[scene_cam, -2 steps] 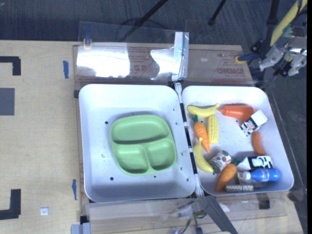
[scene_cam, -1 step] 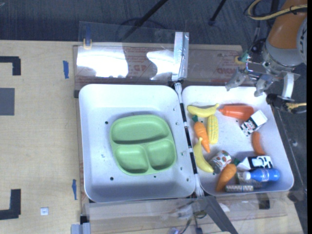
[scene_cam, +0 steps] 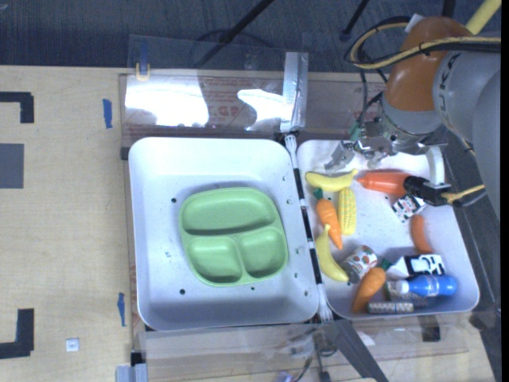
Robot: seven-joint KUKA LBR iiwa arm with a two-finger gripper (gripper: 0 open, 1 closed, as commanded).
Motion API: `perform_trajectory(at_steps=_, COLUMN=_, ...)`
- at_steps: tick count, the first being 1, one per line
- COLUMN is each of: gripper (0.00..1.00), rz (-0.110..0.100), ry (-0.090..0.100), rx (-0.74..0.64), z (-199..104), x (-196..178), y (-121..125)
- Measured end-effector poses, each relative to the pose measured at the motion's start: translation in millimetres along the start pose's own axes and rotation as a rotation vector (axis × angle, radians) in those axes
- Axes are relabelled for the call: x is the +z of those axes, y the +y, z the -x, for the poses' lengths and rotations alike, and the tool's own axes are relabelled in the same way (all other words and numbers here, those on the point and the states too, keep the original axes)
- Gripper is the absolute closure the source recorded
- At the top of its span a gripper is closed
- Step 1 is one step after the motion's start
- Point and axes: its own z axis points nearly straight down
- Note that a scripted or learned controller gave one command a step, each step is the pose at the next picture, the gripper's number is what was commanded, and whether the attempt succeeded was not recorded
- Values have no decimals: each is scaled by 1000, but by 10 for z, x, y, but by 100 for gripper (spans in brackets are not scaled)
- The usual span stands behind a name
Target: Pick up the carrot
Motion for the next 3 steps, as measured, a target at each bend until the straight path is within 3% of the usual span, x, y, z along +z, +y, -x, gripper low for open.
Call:
perform_trajectory(at_steps=1, gripper=0, rz=1, ry=0, rx=-187, z=-700, x=-634, y=-180)
perform_trajectory(at_steps=2, gripper=100, rz=5, ry=-1, rx=-183, z=-686, x=-740, y=-172)
perform_trajectory(at_steps=3, gripper=100, rz=6, ry=-3, rx=-349, z=-525, x=-536, y=47)
